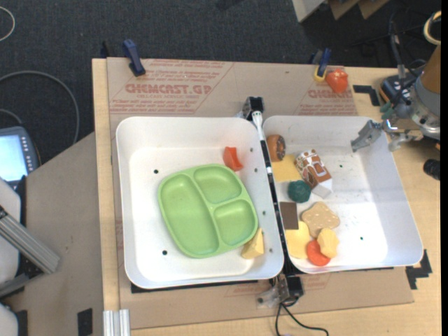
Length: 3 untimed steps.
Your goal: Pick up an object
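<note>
One fixed camera looks down aslant on both bins; moderately near.

Green divided tray; white bins; small orange block; dark teal ball; tan cracker.

Two blue clamps are fixed at the table's far edge; cables are laid on the dark floor.

We see two smooth, glossy white plastic bins, the left holding a matt green plastic tray. They sit on brown cardboard-like sheeting with a printed matt face, over a pale wood bench.
</note>
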Available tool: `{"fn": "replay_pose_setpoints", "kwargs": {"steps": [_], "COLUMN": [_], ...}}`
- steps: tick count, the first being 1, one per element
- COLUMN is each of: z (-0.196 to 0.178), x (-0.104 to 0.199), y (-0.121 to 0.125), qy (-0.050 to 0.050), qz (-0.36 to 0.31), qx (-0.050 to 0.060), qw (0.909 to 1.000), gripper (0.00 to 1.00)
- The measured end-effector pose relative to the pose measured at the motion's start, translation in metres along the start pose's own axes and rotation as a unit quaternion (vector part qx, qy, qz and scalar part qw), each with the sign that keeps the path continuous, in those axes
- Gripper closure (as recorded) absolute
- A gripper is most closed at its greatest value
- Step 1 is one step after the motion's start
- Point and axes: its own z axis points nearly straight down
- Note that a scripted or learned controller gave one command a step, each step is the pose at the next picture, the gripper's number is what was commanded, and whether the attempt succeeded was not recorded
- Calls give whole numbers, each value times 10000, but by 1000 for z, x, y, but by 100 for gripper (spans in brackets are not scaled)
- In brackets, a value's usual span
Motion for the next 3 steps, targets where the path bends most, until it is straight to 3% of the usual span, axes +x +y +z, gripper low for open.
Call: {"fn": "replay_pose_setpoints", "kwargs": {"steps": [1, 2, 3], "z": [85, -6, 90], "x": [78, -14, 59], "y": [-12, 5, 28], "qy": [2, -33, -5], "qz": [-15, 22, 4], "qx": [-11, -48, -21], "qw": [10000, 10000, 10000], "gripper": [0, 0, 0]}}
